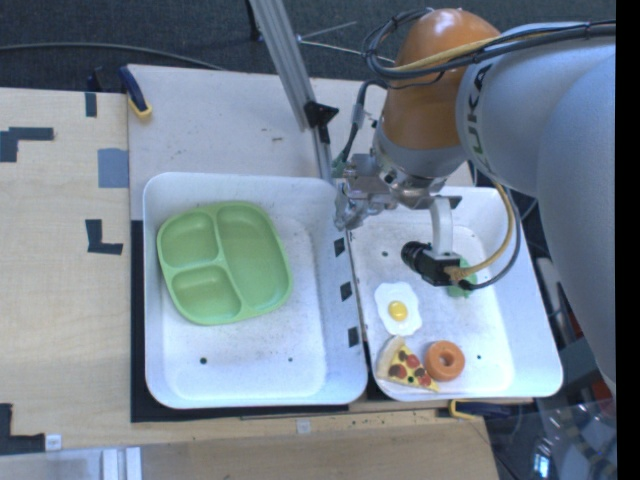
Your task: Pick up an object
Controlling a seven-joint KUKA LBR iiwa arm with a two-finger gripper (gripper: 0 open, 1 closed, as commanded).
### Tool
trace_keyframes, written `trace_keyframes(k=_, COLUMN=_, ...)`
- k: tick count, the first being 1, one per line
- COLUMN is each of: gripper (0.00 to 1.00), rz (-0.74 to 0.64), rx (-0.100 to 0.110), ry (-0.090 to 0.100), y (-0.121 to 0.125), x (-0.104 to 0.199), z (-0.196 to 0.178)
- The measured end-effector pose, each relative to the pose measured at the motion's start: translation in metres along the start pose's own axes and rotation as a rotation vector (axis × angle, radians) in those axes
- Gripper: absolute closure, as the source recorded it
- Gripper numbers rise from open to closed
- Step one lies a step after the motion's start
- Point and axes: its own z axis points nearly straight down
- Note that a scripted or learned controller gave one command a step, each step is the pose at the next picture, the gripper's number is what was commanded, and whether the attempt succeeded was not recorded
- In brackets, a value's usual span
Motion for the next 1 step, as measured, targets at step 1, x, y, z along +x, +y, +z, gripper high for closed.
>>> trace_keyframes(k=1, gripper=1.00, rz=-0.001, rx=0.000, ry=0.000, y=-0.0334, x=0.0483, z=-0.0024)
